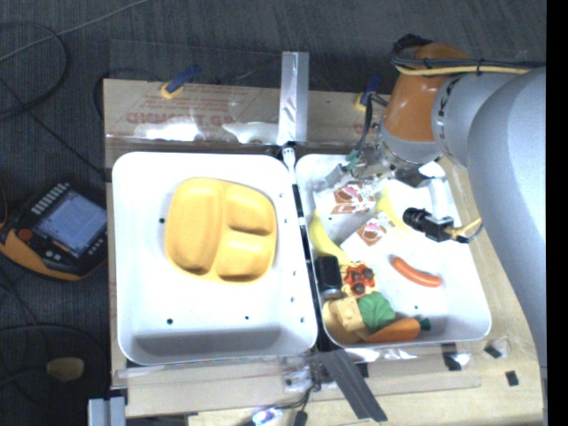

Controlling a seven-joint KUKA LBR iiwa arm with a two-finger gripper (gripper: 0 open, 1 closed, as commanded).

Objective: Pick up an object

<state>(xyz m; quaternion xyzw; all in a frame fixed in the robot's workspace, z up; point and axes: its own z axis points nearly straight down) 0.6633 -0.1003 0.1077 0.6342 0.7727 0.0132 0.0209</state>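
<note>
1. The grey arm [506, 149] is reaching in from the right, dipping toward the back of the right bin [475, 313] where the toys are crowded.
2. A yellow divided tray [220, 229] is lying upside down in the left bin [142, 327], apart from the clutter.
3. The jaws [362, 162] are hovering by the small cards [353, 199]; whether they are parted cannot be told.
4. A sausage [415, 272], banana [321, 236] and carrot [395, 330] are waiting as likely targets.

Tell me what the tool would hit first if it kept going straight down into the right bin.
Probably the small red and white packet lying just under the tool, near the back of the right bin. Depth is hard to judge from this slanted view, so it could meet the bin floor beside it.
</note>
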